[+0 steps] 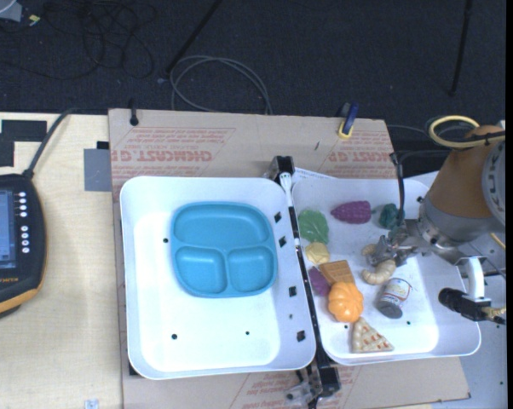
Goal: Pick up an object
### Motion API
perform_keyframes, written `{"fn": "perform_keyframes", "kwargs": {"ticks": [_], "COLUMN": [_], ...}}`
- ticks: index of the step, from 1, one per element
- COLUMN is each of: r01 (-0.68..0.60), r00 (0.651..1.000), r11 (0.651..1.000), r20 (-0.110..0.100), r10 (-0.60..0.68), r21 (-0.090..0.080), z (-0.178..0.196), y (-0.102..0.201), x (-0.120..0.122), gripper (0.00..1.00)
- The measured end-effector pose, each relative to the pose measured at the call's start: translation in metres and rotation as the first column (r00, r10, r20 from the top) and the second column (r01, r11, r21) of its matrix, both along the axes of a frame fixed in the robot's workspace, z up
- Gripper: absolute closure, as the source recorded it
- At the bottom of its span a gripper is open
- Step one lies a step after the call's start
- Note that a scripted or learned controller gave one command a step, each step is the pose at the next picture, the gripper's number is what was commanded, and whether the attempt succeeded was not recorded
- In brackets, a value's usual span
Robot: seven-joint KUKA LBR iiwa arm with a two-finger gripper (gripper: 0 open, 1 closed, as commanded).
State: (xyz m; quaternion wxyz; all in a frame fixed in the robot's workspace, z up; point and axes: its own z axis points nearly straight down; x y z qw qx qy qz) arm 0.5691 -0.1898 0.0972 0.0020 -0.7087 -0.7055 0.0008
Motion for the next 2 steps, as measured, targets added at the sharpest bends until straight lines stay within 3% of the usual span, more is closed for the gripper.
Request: {"fn": "perform_keyframes", "kwargs": {"ticks": [1,2], "r01": [-0.009,-0.008], "r00": [1.0,1.0], "r11": [1.0,1.0], "r20": [0.002,0.006], "r10": [0.009,0.008], "r21": [0.0,-0.002], "z": [0.107,0.159], "y": [0.077,0.139], "x": [-0.016,0.038], "gripper": [1.0,1.0]}}
